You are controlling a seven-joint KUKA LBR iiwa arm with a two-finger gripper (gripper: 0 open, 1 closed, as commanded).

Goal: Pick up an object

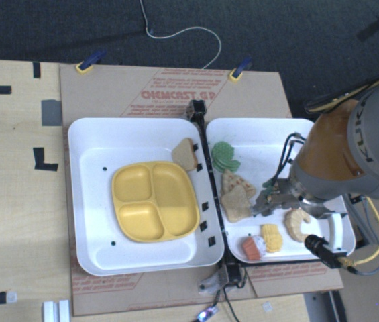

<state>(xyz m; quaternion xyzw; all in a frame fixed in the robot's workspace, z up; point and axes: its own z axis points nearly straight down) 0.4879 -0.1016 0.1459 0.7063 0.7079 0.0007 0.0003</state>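
You have two white bins side by side: the left bin (85, 180) carries a yellow divided plate (154, 200) with a tan bread slice (186, 155) just beyond its far corner; the right bin (263, 129) holds the smaller pieces. There the arm (340, 153) sets its gripper (267, 200) low beside the tan wedge (237, 194); whether the claw is clenched or released, you cannot tell. Around it lie a green leafy piece (225, 154), a pale round piece (297, 223), a yellow corn piece (271, 237) and a red piece (251, 248).
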